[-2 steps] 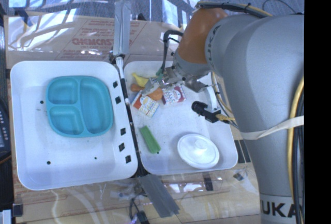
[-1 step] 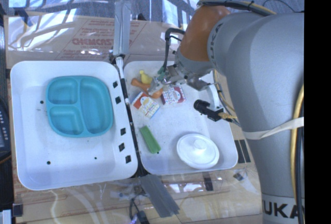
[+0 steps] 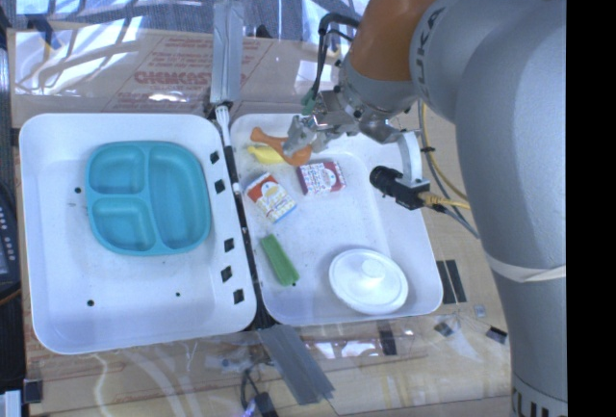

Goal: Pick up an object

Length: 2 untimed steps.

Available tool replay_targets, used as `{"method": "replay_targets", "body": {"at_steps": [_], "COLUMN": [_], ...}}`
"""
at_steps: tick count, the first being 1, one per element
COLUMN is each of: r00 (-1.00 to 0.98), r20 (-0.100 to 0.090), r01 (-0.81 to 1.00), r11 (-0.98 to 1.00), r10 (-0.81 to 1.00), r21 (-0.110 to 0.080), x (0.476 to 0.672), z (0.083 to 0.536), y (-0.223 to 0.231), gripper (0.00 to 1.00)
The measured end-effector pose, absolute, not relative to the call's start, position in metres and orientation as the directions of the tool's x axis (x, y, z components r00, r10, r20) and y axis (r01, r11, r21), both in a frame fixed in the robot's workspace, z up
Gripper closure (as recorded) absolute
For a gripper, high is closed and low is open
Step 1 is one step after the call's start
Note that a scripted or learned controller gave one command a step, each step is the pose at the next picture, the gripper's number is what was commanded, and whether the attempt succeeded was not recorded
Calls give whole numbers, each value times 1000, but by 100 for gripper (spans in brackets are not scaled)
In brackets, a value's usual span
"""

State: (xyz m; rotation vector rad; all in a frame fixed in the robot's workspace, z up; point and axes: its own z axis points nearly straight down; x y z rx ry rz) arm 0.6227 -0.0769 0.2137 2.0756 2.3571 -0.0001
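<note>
Your best target looks like the orange carrot-like toy [image 3: 279, 143] at the back of the right bin [image 3: 423, 256], touching a yellow piece [image 3: 262, 154]. The gripper [image 3: 300, 134] sits right over it, reaching in low. Can't tell whether the fingers are spread or pinching.

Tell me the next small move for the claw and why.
Probably lower a little onto the orange carrot-like toy: the claw hovers right over it at the right bin's far left corner, beside the yellow piece. I can't tell whether anything is gripped yet.
</note>
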Motion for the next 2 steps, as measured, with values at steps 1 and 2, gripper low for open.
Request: {"method": "replay_targets", "body": {"at_steps": [1,2], "r00": [-181,-55], "r20": [2,1], "r01": [983,998], "r11": [181,55], "r10": [983,998], "r21": [-5,-6], "x": [627,592], "z": [193,177], "y": [-99,-121], "gripper": [100,100]}}
